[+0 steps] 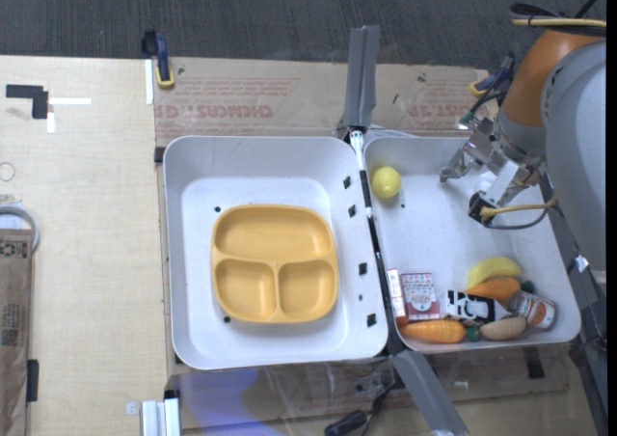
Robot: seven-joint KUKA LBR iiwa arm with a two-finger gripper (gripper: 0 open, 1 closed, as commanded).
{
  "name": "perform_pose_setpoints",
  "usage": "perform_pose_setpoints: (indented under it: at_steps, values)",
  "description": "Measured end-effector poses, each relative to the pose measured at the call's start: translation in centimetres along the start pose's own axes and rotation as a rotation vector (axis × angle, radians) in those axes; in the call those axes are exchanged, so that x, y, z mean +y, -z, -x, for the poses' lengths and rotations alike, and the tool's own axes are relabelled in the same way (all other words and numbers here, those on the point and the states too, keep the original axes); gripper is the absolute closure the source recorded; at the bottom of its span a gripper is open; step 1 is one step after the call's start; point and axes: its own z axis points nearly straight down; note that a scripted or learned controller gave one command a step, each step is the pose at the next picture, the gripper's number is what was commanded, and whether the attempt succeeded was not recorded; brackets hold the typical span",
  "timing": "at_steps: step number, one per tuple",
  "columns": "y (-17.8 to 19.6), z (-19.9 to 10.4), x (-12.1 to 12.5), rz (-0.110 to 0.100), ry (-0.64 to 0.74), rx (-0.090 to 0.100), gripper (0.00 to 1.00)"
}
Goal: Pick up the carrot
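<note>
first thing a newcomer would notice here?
Likely the yellow divided plate in the left bin. Next, the clutter along the right bin's near edge, where the carrot lies, with a lemon alone near the far left corner. The pincer hangs over the right bin's far side.

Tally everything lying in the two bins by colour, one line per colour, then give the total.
Yellow: 3, divided plate, lemon, banana
Orange: 2, carrot, second carrot
Red and white: 2, small carton, can
Black and white: 1, toy
Beige: 1, potato-like piece
Total: 9
</note>
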Motion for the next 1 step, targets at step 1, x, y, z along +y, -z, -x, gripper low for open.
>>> perform_pose_setpoints:
  at_steps: [1]
  values:
    - [-0.01,4.97,-3.15,-0.001,0.209,0.002,0.00]
